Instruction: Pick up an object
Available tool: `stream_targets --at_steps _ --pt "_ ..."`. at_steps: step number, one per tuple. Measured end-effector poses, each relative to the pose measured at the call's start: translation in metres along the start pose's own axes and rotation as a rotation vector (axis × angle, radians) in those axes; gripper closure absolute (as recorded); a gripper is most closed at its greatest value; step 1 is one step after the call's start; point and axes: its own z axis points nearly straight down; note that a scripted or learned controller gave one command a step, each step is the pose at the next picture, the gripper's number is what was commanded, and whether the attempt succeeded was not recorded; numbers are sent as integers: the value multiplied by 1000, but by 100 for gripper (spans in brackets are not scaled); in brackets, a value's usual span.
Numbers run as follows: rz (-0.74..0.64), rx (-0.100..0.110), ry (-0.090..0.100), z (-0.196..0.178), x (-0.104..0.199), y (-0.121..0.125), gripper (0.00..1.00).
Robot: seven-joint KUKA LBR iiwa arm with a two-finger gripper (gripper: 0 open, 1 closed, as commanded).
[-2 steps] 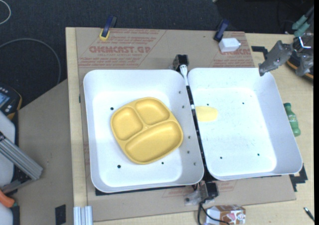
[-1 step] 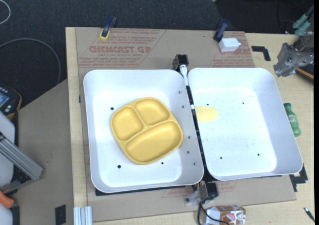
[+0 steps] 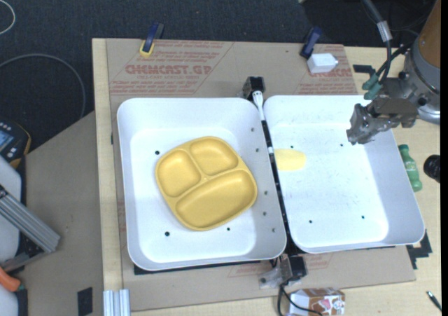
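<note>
Left bin: white, shallow, holding a yellow divided plate with three compartments, set near the middle and turned at a slant.
Right bin: white, speckled floor, touching the left bin along a shared edge.
Yellow piece: small, flat, pale yellow, lying on the right bin's floor just beside its left wall, about midway between near and far.
Gripper: over the far right part of the right bin, well apart from the yellow piece and the plate; nothing seen between the fingers; open or closed not readable from this angle.
Arm: grey, reaching in from the right above the bin's far right corner, with cables trailing up.
Bench: brown board with red lettering under both bins.
Green object: on the board just right of the right bin.
</note>
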Motion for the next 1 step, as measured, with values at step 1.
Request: stream_targets --at_steps 1 --pt "-10 -1 1 60 92 1 100"
